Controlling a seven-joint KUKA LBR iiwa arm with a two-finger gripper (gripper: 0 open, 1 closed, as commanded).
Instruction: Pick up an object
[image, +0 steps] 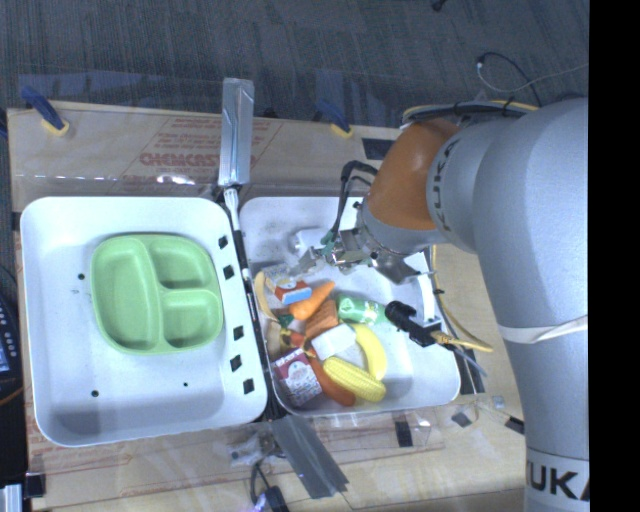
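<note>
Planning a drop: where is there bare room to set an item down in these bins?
Left bin: bare white floor rings the green divided plate, widest along the near edge. Right bin: crowded, with carrot, banana and corn piled mid-bin; a small bare patch sits at its far-left corner, beside the arm.

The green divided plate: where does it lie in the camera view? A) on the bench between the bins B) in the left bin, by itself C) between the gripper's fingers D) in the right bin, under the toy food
B: the green divided plate lies flat in the left bin, while the toy food is piled in the right bin.
</note>
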